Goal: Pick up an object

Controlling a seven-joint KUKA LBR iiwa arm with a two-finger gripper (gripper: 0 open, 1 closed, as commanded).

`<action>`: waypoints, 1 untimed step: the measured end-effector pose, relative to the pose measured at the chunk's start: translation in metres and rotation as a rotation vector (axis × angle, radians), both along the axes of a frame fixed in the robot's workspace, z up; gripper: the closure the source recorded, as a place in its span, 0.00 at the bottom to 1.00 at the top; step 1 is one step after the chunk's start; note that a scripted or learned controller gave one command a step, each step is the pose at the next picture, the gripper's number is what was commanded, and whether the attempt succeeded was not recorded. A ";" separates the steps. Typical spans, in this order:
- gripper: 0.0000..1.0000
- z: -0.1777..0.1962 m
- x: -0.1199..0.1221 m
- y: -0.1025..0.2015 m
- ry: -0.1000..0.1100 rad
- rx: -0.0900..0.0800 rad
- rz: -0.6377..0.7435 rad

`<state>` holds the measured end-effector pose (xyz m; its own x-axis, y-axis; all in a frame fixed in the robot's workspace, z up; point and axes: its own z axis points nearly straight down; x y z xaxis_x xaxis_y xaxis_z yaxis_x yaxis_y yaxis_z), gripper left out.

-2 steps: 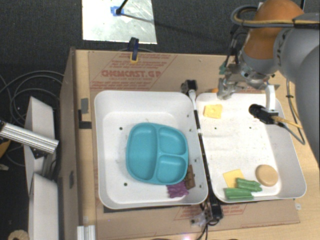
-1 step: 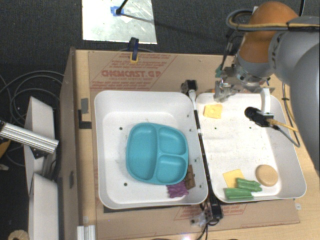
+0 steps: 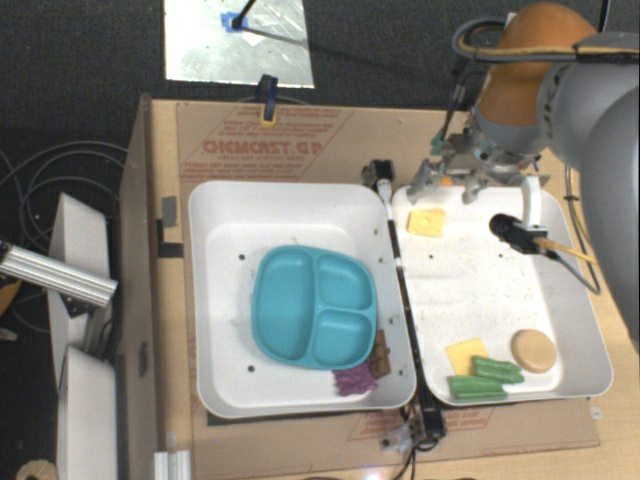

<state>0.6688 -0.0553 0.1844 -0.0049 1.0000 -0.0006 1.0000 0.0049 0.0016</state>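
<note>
While the hand [image 3: 445, 186] hung over the far rim of the right bin [image 3: 585, 363], its two fingers stood apart with nothing between them. A yellow cheese slice [image 3: 427, 222] lay flat in that bin's far left corner, just on the near side of the hand and apart from it. The middle of the bin floor was bare white.

Along the bin's near wall lay a second yellow slice [image 3: 465, 353], with two green pods [image 3: 478, 387] touching its near right side and a round tan roll [image 3: 533, 349] just right of them.

The left bin [image 3: 215, 268] sat edge to edge with the right one. It held a teal divided plate [image 3: 315, 306], tilted a little, with three compartments. At the plate's near right edge lay a small brown piece [image 3: 381, 356] and, beside it, a crumpled purple piece [image 3: 352, 380], both close to the bin's near wall.

Both bins rested on a cardboard sheet [image 3: 250, 143] with red print, which covered the desk. The grey arm [image 3: 600, 98] with its orange band [image 3: 535, 43] came in from the far right.
</note>
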 end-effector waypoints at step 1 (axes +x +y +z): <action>0.00 -0.067 -0.045 -0.035 0.009 0.000 -0.008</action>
